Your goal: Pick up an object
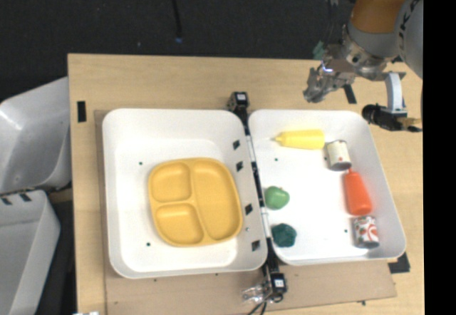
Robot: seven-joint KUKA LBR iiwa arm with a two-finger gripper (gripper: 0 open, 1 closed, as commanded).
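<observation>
The right bin (313, 253) holds several objects. A yellow squeeze bottle (303, 139) lies near its far edge, with a small silver can (337, 155) beside it. An orange bottle (358, 192) and a red and white can (366, 231) lie along the right side. A light green lump (276, 197) and a dark teal lump (284, 234) sit near the left wall. My gripper (322, 84) hangs over the bench just beyond the bin's far edge, above and behind the yellow bottle. Nothing is in it.
The left bin (121, 164) holds a yellow divided plate (194, 201). Black clips (239, 100) join the two bins along the middle wall. A white object (28, 142) stands off the bench's left side.
</observation>
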